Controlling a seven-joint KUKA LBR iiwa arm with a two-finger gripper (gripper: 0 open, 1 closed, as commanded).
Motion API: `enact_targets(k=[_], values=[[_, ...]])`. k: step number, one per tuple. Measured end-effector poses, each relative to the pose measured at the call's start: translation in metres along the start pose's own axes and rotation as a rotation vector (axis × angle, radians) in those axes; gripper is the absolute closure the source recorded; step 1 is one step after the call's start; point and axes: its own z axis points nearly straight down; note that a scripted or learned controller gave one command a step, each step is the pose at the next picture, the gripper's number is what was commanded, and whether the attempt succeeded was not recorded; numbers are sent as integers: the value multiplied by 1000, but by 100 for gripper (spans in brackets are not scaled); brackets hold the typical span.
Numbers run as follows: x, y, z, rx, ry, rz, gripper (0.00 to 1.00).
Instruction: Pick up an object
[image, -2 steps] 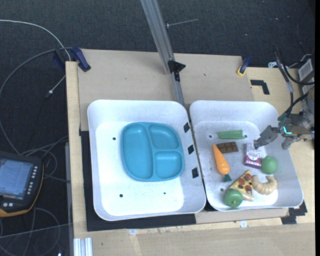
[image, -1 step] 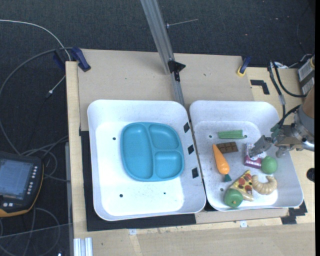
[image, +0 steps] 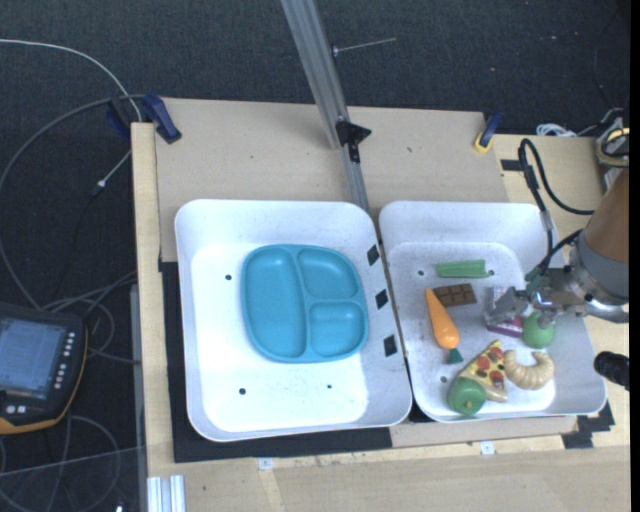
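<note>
I see the jaws low in the right bin over a purple item, grip state I cannot tell, carrot beside

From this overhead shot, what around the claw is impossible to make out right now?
- Claw: finger gap too small and blurred in the camera view to judge.
- Purple item: partly covered by the claw, identity unclear.
- Small green ball: contact with the claw unreadable.
- Arm: cut off by the right edge.

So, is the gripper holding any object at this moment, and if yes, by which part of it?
It cannot be told. The gripper is low in the right bin, over a purple object and beside a green one, but no object shows clearly between its fingers.
</note>
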Motion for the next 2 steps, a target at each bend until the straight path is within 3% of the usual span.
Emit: enact_targets(k=[1,2], values=[[4,0,43,0,0,0,0],[4,2,29,-8,-2,-1,100]])
